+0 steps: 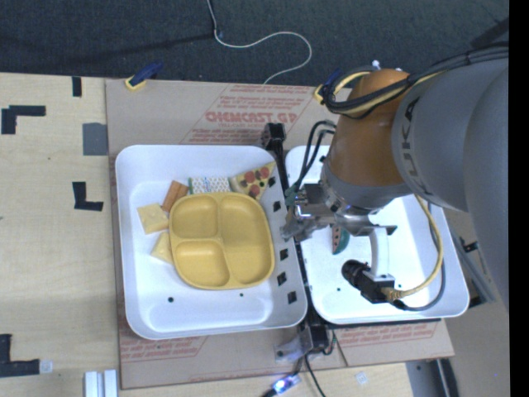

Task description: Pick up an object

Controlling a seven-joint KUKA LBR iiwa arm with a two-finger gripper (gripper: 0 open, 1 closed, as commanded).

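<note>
Item: end effector [337,240], low over the right shallow white plastic bin [430,304]; its grip state cannot be told. Left of it, the yellow divided plastic plate [221,240] lies atop smaller pieces in the left shallow white plastic bin [136,172], likely awaiting pickup.

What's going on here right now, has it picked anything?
The arm reaches in over the right bin, its gripper low near the divider between the bins. Whether it holds anything can't be told from here. The left bin holds a yellow sectioned plate with a few flat pieces tucked around its upper left edge.
</note>
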